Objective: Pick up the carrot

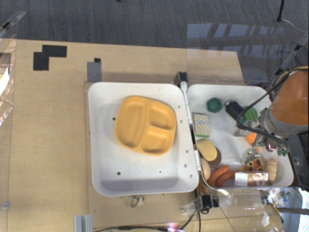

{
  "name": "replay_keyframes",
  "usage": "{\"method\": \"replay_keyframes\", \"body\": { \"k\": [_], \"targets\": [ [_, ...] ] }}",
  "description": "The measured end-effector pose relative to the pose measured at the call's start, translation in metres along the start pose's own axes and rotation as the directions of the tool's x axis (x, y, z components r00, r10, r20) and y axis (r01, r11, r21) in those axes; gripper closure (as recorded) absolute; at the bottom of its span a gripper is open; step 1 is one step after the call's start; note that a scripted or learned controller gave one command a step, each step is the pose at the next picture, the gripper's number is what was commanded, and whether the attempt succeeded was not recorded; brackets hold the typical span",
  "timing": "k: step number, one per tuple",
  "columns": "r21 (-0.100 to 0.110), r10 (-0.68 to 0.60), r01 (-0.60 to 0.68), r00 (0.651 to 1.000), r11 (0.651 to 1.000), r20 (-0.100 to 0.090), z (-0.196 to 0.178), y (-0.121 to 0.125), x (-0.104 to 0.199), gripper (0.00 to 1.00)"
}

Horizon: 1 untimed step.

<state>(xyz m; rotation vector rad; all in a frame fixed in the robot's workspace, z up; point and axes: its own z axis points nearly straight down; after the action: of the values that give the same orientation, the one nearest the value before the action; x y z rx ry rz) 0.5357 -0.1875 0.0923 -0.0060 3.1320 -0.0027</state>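
Carrot [250, 138] probably beneath claw [254, 146] (grip state impossible to tell); best lowered squarely over orange body, then closed.

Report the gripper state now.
Gripper: cannot be told; it hangs over the right bin beside the carrot.

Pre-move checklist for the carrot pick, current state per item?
1. Carrot located in the right bin: ok, orange bit partly hidden under the arm.
2. Gripper over the carrot: ok, roughly beside it.
3. Carrot between the fingers: cannot tell.
4. Room around the carrot: not ok, green item and small figure crowd it.
5. Yellow divided plate in the left bin out of the way: ok.
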Motion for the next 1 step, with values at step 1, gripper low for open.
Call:
{"method": "replay_keyframes", "body": {
  "k": [1],
  "targets": [
    [0.002, -0.006, 0.006, 1.000, 1.000, 0.012, -0.0133, 0.0014, -0.0048, 1.00]
  ]
}}
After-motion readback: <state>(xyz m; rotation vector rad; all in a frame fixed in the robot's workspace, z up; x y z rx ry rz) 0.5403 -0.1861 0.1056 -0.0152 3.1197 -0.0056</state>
